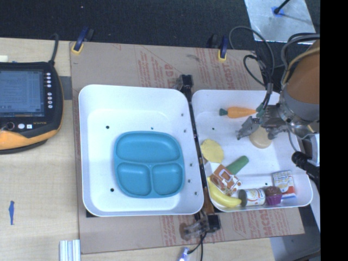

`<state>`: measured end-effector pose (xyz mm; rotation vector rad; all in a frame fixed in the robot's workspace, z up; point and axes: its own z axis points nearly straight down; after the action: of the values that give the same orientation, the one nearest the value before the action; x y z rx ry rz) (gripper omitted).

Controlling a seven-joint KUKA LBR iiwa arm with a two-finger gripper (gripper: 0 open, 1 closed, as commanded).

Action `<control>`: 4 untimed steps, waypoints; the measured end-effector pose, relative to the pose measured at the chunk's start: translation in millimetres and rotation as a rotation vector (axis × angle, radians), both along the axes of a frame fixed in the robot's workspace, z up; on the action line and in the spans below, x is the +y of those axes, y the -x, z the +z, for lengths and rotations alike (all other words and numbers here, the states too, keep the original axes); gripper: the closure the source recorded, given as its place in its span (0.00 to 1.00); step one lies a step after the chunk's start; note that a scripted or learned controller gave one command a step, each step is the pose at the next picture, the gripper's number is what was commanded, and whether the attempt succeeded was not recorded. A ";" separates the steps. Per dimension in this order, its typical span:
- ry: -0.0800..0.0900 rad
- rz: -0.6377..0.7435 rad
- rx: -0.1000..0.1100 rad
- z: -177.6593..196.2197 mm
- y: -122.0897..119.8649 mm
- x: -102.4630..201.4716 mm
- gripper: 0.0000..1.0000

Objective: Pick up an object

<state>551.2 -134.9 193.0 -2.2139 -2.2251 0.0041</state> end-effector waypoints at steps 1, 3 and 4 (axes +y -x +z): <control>0.000 0.001 0.001 -93.2 37.2 10.2 0.00; 0.003 0.005 0.000 -82.5 36.3 9.0 0.00; 0.000 -0.001 -0.002 -101.2 -35.8 -25.9 0.00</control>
<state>587.0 -160.8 91.8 -2.2159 -2.2250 0.0026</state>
